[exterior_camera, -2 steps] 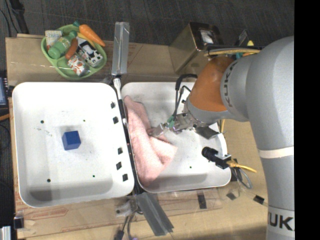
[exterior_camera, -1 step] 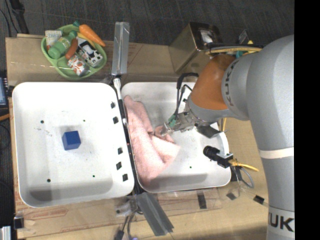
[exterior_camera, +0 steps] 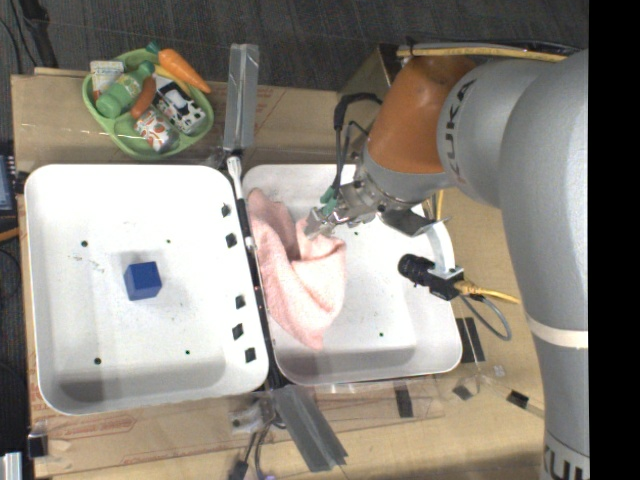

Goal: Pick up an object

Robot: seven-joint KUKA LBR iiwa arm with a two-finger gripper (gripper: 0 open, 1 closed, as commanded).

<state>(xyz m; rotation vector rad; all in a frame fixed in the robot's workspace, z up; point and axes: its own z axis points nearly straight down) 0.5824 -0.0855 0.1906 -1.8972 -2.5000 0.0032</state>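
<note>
The pink cloth (exterior_camera: 298, 273) lies crumpled in the right-hand bin (exterior_camera: 400, 343), hard against its left wall, its long axis running from far to near, and the gripper (exterior_camera: 330, 218) sits at the cloth's far right part, so the fabric spreads away from the jaws to the left and nearer. A fold looks bunched up at the jaws, but whether they are closed on it I cannot tell. The blue cube (exterior_camera: 143, 279) rests well apart in the left-hand bin (exterior_camera: 60, 198), a green bowl of toy food (exterior_camera: 148, 99) stands on the counter beyond, and nothing blocks a straight lift.
</note>
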